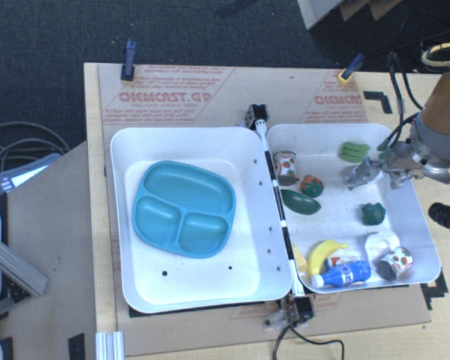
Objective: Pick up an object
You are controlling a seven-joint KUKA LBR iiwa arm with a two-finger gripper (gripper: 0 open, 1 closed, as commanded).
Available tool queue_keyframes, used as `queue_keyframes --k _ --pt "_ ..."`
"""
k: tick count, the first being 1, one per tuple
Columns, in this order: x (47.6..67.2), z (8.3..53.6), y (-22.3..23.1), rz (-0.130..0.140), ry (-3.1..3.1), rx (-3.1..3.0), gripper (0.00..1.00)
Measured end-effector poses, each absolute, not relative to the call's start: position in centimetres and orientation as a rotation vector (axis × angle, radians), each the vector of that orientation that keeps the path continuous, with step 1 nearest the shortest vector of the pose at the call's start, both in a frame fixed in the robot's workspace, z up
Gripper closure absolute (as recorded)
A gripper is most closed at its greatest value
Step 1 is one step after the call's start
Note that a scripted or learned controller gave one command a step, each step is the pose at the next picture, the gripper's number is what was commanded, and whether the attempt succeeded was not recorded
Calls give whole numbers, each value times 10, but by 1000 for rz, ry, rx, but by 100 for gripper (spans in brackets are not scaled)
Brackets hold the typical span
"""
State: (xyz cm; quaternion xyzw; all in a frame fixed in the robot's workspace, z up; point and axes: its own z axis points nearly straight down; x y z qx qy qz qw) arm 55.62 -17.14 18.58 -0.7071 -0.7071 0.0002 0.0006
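- The task is naming no particular object, so any piece in the right bin (427, 235) could be serving; the nearest candidates to the gripper (358, 177) are the light green ridged piece (354, 151), lying just above it toward the far wall, and the dark green lump (373, 213), sitting just below it on the bin floor.
- Nothing is sitting between the fingers; the metal tips are pointing left over bare white floor between those two pieces, and I cannot tell from this angle whether they are spread or closed.
- Farther left, a small red-and-white cup (285, 166), a red-and-green piece (311, 185) and a dark green leaf-shaped piece (300, 202) are lying near the divider between the bins.
- Along the near wall, a yellow banana (322, 254), a blue bottle (345, 274) and a second patterned cup (398, 261) are crowding together, touching or nearly so.
- The arm (439, 133) is reaching in over the right rim, its wrist hanging above the bin's far right part.
- The left bin (127, 148) is holding a blue divided plate (184, 208), well apart from the gripper.
- As a judgement: the pick is not yet done, with no object lifted; choosing a target, closing on it and raising it are all left.
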Motion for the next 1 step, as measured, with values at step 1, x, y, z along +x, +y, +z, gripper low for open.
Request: queue_keyframes --k 1 --pt "634 84 -214 -4 -2221 -2214 0"
